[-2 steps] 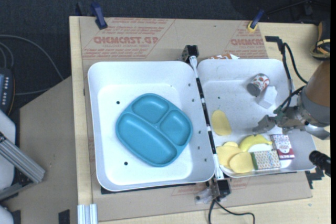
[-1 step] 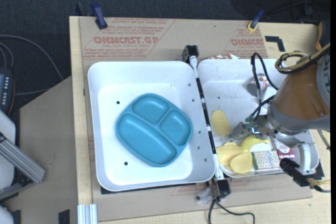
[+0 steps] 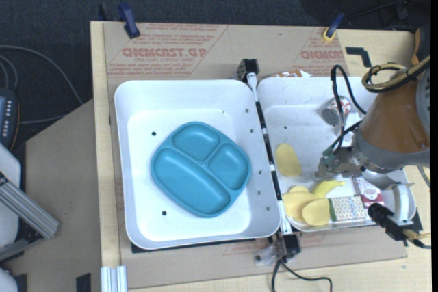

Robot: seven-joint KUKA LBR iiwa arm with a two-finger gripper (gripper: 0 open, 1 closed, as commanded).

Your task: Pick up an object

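Observation:
The right bin point(image 3: 301, 96) holds several yellow toy foods. A pale yellow oval piece point(image 3: 288, 161) lies near its left wall, and a small banana-shaped piece point(image 3: 329, 186) lies further right. Two round yellow pieces point(image 3: 298, 200) point(image 3: 316, 213) sit at the front edge. My gripper point(image 3: 329, 165) hangs low over the middle of this bin, just above the banana-shaped piece and to the right of the oval one. The grey arm point(image 3: 393, 126) with its orange band comes in from the right.
A blue divided plate point(image 3: 200, 167) lies in the left bin point(image 3: 137, 106). A small printed box point(image 3: 350, 209) rests at the right bin's front, beside the yellow rounds. A shiny red-and-silver item point(image 3: 337, 110) sits at that bin's back. Cables point(image 3: 342, 89) loop near the arm.

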